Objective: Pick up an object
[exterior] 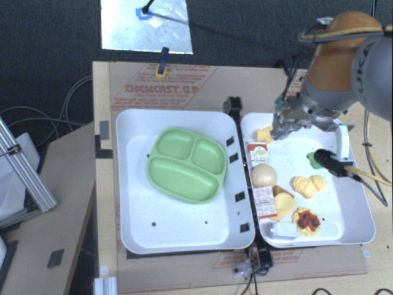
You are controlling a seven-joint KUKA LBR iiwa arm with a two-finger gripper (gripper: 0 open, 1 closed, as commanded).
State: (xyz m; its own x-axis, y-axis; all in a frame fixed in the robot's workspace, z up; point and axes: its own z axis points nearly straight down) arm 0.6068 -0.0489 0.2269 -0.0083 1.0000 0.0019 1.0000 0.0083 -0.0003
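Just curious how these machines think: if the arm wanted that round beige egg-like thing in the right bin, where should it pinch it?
Probably from straight above, closing across the widest middle of the beige egg. It is rounded, so lower down the fingers would slip off. The carton and packet crowd two sides, so the fingers are best put on its freer sides.

A robotics lab bench.
Loose cables (77,91), aluminium framing (24,171) and a cardboard-topped bench (166,85) indicate a test setup.

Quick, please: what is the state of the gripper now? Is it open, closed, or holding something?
Gripper: cannot be told; it sits low at the back of the right bin, beside a yellow cheese piece.
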